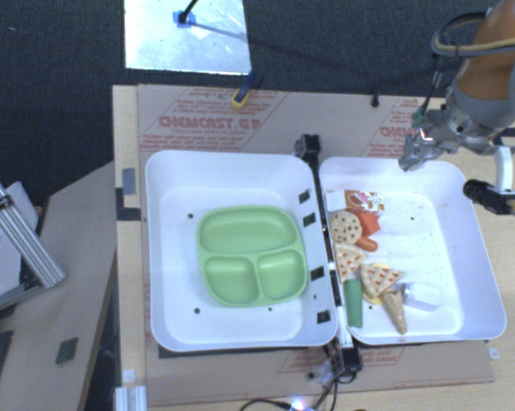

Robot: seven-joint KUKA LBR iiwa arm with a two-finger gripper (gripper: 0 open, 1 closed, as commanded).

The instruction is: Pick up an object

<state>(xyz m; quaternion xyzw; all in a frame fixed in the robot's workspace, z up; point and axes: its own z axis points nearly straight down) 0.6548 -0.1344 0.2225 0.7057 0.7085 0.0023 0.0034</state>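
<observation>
Camera view puts the pickable things in the right bin (463, 229), bunched along its left wall: a round cookie (346, 226) with dark chips, a red-and-white packet (364, 200) just above it, an orange sausage-like piece (366, 243) touching the cookie's lower right, a waffle wedge (349, 261) below that, a green stick (352, 302) lying along the divider, a second waffle wedge (382, 276) and a tan cone (395, 312) beside a small clear piece (422, 296). None of them is lifted; all rest on the bin floor. The gripper (414, 154) hangs over the right bin's far rim, well apart from the cluster, and whether it is spread or closed cannot be told from this angle, so nothing can be called held. The left bin (172, 221) holds a green divided tray (247, 255), which sits flat in its middle. The likely trouble is the crowding: the pieces touch or overlap, so a descent onto one may catch its neighbour, push the pile against the wall, or close on an edge and slip. The flat cookie and wedges offer little height to pinch, and anything hard against the divider leaves no room on that side.
</observation>
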